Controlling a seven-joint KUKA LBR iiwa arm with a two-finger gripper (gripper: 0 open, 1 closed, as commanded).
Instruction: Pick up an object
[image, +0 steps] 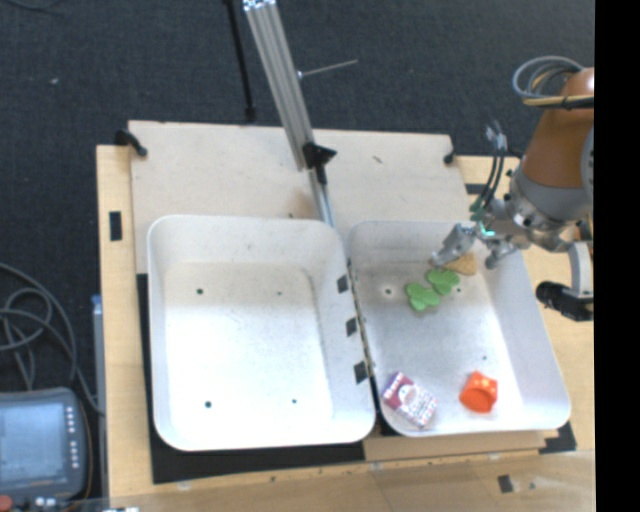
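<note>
While the pincer (462, 250) hovers, grip state unclear, the green toy (431, 289) lies just below-left

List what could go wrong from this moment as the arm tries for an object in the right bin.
1. The gripper hangs near the bin's far wall, by the green object and a tan object lying close together; it may catch both or nudge one aside.
2. That wall may block a clean descent.
3. The orange object and the wrapped packet lie far off, near the front rim.
</note>
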